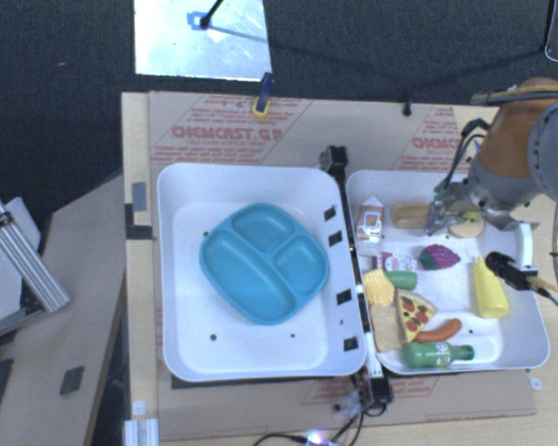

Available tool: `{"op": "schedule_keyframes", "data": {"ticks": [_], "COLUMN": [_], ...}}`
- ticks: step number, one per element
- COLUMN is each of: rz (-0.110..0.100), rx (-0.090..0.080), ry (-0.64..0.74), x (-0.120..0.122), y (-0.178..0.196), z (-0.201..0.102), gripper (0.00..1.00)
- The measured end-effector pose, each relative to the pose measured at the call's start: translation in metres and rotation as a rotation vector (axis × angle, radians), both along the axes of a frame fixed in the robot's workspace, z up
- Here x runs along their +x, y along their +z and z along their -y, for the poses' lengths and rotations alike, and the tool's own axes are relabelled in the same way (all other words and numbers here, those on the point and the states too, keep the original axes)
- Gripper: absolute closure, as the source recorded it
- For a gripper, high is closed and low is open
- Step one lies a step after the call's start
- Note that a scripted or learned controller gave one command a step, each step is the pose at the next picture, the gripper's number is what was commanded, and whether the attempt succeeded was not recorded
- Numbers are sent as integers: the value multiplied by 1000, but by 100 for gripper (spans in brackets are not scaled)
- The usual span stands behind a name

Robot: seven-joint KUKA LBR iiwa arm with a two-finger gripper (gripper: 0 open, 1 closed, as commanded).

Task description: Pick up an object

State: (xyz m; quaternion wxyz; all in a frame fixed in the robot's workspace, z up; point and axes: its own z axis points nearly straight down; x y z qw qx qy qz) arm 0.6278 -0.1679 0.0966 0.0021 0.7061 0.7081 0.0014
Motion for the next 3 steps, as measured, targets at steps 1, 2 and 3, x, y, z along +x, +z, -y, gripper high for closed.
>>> {"op": "schedule_keyframes", "data": {"ticks": [1,2,3], "rz": [2,0,0], "rx": [-1,-1,0], "ry": [1,-1,1], "x": [7,3,5], "y": [64,111,129], "z": [-1,5,5], "gripper": [100,100,100]}}
